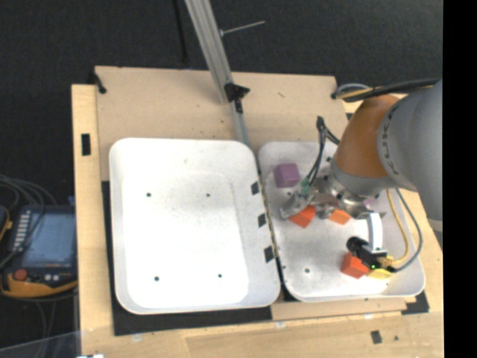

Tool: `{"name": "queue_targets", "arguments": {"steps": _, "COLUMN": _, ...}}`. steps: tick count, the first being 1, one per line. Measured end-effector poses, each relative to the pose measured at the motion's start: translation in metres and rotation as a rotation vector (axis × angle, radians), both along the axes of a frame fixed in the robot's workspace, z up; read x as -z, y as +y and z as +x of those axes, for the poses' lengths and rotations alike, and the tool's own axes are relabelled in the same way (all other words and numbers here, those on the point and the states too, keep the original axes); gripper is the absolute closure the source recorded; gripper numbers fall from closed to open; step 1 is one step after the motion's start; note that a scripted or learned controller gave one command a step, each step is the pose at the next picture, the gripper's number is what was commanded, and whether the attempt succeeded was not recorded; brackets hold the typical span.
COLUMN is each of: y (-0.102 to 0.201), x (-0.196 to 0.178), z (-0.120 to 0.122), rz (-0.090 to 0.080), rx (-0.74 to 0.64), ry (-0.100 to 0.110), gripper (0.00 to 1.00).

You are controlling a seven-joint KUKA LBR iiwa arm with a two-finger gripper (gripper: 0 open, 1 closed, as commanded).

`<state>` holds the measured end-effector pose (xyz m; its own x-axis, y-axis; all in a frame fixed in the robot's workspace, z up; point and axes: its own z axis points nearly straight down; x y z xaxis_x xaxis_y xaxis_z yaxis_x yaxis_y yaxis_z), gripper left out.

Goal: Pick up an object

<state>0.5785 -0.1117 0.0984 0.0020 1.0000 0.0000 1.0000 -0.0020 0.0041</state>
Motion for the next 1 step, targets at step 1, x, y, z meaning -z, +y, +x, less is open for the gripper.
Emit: {"name": "queue_targets", "arguments": {"steps": 1, "y": -0.0009, "x": -0.0112, "z": 0.0004, "rz": 0.001, "rx": 0.006, "ry": -0.003, "gripper": 1.00}}
